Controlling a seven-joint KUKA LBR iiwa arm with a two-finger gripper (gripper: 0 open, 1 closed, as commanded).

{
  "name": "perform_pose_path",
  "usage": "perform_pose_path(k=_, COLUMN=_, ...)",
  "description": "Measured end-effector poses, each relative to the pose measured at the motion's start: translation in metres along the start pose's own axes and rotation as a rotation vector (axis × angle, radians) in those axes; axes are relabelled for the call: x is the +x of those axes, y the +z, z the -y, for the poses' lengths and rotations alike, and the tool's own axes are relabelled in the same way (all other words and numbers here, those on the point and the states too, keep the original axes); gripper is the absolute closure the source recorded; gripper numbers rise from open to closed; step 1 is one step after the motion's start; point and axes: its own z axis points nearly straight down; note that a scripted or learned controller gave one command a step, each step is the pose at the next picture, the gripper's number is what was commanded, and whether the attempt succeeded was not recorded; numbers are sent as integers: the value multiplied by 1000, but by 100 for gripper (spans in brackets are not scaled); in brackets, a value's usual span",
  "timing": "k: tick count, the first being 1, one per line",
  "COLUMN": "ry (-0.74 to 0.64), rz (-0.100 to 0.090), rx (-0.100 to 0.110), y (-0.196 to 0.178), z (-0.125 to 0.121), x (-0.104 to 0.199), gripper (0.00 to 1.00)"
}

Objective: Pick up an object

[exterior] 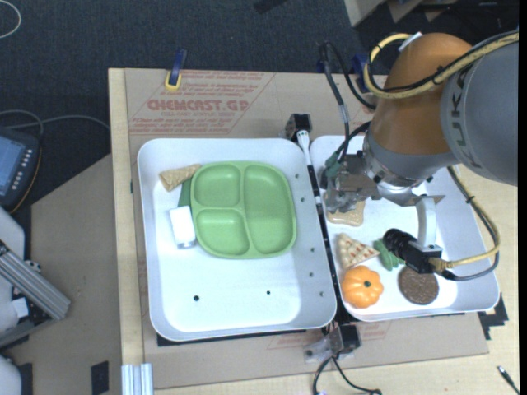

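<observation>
My gripper (pixel 346 197) hangs low over the left side of the right bin (pixel 469 220), right above a tan cracker-like piece (pixel 349 215). The wrist hides its fingers. In front of it lie a pizza slice (pixel 354 250), an orange pumpkin (pixel 362 286) and a brown round cookie (pixel 418 286). A small green piece (pixel 387 258) sits beside the pizza slice.
The left bin (pixel 239 311) holds a green divided plate (pixel 244 209), a tan triangular chip (pixel 178 176) at its upper left and a white block (pixel 182 226) at its left side. The grey arm with the orange band (pixel 428 97) covers the back of the right bin.
</observation>
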Motion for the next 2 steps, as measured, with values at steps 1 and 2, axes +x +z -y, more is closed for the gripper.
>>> perform_pose_path(k=1, ry=-1, rz=0, rx=-6, y=-10, z=4, x=51, gripper=100)
perform_pose_path(k=2, ry=3, rz=2, rx=-5, y=-9, z=6, x=66, gripper=100)
